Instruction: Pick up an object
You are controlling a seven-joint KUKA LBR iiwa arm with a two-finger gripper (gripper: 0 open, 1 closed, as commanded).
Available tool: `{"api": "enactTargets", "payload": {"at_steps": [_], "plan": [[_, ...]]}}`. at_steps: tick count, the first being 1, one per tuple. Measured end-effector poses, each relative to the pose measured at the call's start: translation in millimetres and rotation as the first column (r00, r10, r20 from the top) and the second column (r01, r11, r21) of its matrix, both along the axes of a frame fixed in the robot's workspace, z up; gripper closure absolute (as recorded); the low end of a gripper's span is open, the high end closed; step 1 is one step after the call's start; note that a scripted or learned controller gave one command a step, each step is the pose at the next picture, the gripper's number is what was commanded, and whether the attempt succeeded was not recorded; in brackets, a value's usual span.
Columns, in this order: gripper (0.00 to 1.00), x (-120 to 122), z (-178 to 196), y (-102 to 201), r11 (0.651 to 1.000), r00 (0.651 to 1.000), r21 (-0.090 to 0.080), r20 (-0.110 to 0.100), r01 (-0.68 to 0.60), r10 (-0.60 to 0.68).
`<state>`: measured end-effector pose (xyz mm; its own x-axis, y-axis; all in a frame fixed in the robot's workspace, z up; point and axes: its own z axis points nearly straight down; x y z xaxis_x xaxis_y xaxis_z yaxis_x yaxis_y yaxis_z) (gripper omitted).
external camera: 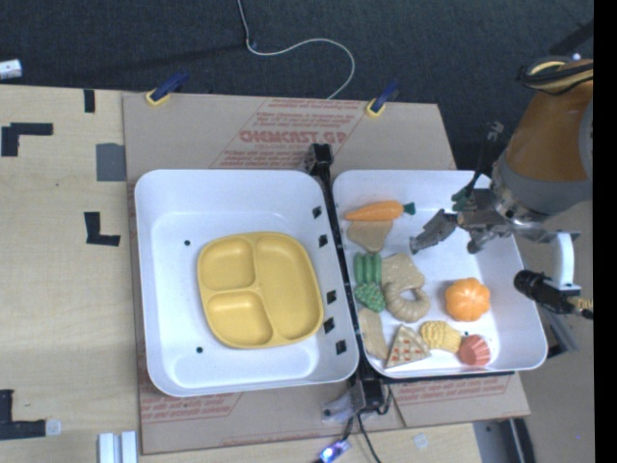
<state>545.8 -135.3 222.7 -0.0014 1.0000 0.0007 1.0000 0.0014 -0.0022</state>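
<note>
Your pick targets all lie in the right bin [439,183]. A carrot [376,210] sits at its upper left, just under the rim, with a tan slice [366,234] touching it below. Under that you see a green pod [367,281] along the left wall, and beside it a bagel [409,302] with a beige piece [402,271] resting against its top. An orange [467,298] lies to the right of the bagel, apart from it. Along the lower edge you have a pizza slice [406,345], a yellow piece [440,335] touching it, and a red piece [474,351] next to that.

The gripper [431,233] hangs over the upper middle of this bin, right of the carrot and above the orange, pointing left and slightly down. You cannot tell from this angle whether its fingers are apart or together; nothing shows between them. The arm [545,152] comes in from the right, its orange band over the bin's right rim.

In the left bin [164,201] you see a yellow tray [258,288] with three compartments, lying flat near the middle. Both bins rest on a cardboard sheet [280,133] on the surface [58,278], and a white cable [299,46] loops behind the cardboard.
</note>
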Motion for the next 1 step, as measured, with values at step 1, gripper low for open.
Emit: {"api": "enactTargets", "payload": {"at_steps": [1], "plan": [[0.00,-0.5,-63.9,-3.0,1.000,1.000,0.000,-0.005,0.000,0.000]]}}
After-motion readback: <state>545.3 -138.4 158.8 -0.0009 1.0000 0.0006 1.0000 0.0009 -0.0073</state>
